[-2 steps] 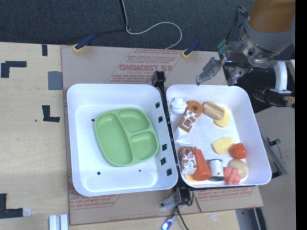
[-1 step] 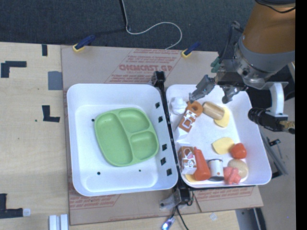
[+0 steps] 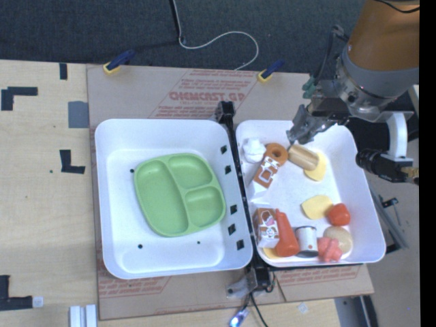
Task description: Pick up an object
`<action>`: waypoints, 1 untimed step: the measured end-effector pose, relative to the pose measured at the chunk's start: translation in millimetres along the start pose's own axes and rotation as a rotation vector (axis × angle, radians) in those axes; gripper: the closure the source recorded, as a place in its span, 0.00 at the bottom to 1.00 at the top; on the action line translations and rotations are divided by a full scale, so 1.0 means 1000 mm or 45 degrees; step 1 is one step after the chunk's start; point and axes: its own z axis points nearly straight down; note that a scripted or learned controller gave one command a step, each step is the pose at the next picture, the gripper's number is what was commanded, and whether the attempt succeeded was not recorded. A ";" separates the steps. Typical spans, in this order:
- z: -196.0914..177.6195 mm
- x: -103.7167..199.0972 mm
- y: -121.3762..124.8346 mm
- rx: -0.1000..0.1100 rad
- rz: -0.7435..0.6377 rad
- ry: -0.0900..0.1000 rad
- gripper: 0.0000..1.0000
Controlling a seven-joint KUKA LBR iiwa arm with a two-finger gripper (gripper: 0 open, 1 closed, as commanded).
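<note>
Camera view has the gripper point(image 3: 298, 136) hanging over the far end of the right bin point(image 3: 361, 182), just above a tan bread roll point(image 3: 304, 157). Can't tell how it's set from this angle. Nothing's lifted yet, so the pick looks barely started. The roll sits by a donut point(image 3: 275, 151), everything else piled nearer. The green tray point(image 3: 180, 194) is alone in the left bin point(image 3: 116, 182).

I see the right bin point(image 3: 363, 182) crowded with toy food: tan bread roll point(image 3: 304, 157) lying flat near the top, brown donut point(image 3: 276, 151) beside it, yellow piece point(image 3: 316, 206) mid-bin, red tomato point(image 3: 338, 214) touching it, orange-red bottle point(image 3: 285, 237) lying low. Left bin point(image 3: 109, 182) has a green divided plate point(image 3: 180, 194), flat.
</note>
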 end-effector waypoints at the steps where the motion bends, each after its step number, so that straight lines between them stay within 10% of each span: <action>1: -0.004 0.054 -0.051 0.001 -0.003 0.002 1.00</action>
